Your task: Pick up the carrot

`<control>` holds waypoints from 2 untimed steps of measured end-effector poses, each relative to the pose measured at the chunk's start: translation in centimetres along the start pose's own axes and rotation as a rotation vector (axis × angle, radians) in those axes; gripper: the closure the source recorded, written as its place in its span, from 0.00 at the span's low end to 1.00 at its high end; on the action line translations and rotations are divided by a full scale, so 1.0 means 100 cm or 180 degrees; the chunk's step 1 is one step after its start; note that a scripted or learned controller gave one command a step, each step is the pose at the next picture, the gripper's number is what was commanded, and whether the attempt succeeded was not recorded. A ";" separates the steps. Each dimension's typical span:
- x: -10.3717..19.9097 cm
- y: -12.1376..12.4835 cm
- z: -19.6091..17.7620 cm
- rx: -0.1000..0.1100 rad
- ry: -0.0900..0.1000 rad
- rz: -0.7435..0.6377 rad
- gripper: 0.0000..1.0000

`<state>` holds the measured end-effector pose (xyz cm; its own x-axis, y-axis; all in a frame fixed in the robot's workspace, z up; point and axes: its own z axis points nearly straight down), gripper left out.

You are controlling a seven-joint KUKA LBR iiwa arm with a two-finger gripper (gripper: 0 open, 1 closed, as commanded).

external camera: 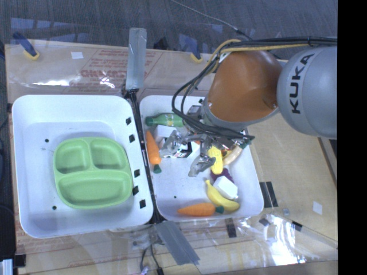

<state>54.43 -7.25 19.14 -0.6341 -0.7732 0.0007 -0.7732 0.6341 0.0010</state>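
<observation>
carrot by the front wall (pixel 196 209): lying flat in the right bin (pixel 172 202), nearest the camera, well below the pincer and a bit to its left. Green end points right, pretty much touching the banana.
banana (pixel 221 199): just below the pincer, curled against a white block (pixel 226 187) with something purple (pixel 218 179) peeking out above it.
pincer (pixel 198 166): hanging low over the middle of the right bin. Honestly can't tell whether it's released or clenched, too much metal and cable clutter around it. Nothing obviously gripped in it.
yellow piece (pixel 216 160): right beside the pincer, on its right. Couldn't say what it is.
second carrot (pixel 152 148): yep, there's two. This one lies along the bin's left wall, to the pincer's left and close by.
green tray (pixel 92 172): three compartments, sits in the left bin (pixel 23 153), far left of the pincer.
green bottle (pixel 163 120): behind the pincer, on its side at the back wall.
arm (pixel 298 90): grey with an orange band (pixel 243 87), looms over the back right.
writing: "KUKA" in black on the arm. There's faint red print on the plastic sheet (pixel 97 67) over the desk at the back, unreadable.
step: my read, the approach. No carrot is grasped yet.
next move: probably shift left to the near carrot, line up across its width, drop, close.
</observation>
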 end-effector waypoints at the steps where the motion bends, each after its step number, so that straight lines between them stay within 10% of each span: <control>1: -0.030 0.015 -0.001 0.0004 -0.0011 0.0027 0.00; 2: -0.026 0.031 0.000 -0.0002 -0.0003 -0.0008 0.00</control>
<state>53.69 -3.29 19.16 -0.6322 -0.7748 -0.0004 -0.7748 0.6322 0.0015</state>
